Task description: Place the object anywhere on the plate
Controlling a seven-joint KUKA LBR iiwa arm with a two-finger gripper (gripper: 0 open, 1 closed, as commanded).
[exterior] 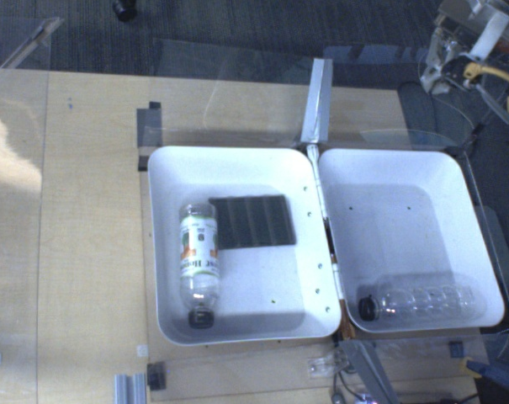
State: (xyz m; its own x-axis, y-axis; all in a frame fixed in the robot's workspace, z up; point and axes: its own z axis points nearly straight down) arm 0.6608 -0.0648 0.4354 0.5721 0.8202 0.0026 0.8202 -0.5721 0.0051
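While the gripper (pixel 446 53) is hanging past the far right corner of the bench (pixel 77 251), well apart from both bins, its fingers are too small and cluttered to tell whether apart or together. A labelled bottle (pixel 198 259) is lying in the left bin (pixel 237 162) along its left wall, its dark cap pointing at the near edge, its side just beside a dark ribbed plate (pixel 251 222) sitting toward the far edge. White floor is lying open along that bin's near right corner. A clear bottle (pixel 418 301) is lying along the right bin's (pixel 389 162) near edge, hard to make out against the white.
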